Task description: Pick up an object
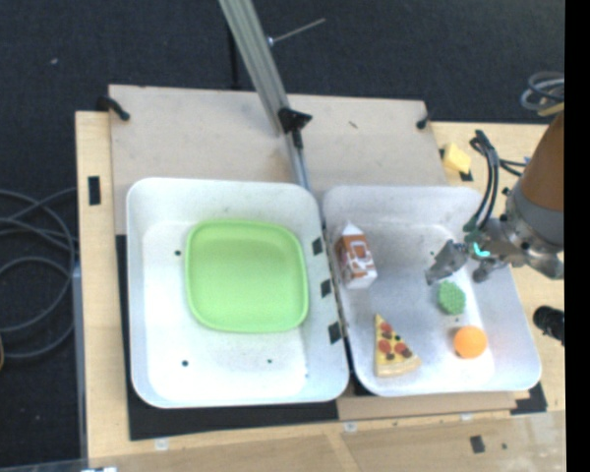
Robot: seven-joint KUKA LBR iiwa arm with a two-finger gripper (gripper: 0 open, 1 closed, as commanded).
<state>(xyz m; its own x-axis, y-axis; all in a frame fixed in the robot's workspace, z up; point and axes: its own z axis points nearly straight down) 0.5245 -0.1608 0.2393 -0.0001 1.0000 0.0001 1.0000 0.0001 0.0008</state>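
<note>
Approach is the step in hand: the gripper hovers with fingers spread just above the green object in the right bin. Next it probably must descend straight and close around it.

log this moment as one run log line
gripper: open, above green ball | held: nothing | right bin: carton, pizza, orange
</note>
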